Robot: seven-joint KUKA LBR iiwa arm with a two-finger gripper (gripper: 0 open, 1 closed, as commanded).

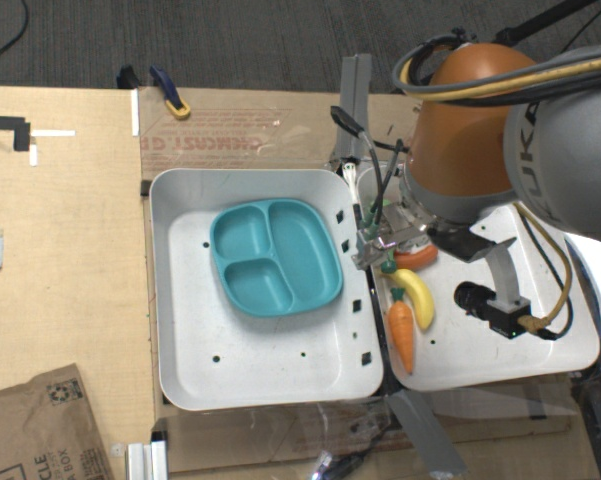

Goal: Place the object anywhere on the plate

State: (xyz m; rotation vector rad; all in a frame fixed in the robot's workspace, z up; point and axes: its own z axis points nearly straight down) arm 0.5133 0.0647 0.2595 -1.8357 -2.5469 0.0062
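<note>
A: Where does the toy food sit relative to the teal three-compartment plastic plate point(276, 256)?

B: Right of it, in the neighbouring shallow white bin point(540, 343): one yellow banana point(417, 295), one orange carrot point(401, 335), and one orange-red piece point(417, 256) half hidden under the arm. The plate has its own white bin point(180, 298).

A: And the two-finger gripper point(377, 251)?

B: Just above the banana, near the divider; whether it's gripping, I cannot tell.

A: Advice?

B: Probably confirm a firm grasp, lift clear of the divider, then release over any compartment.

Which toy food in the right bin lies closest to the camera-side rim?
The carrot: orange, with a green top, below the yellow banana and the red piece up by the gripper.
</note>
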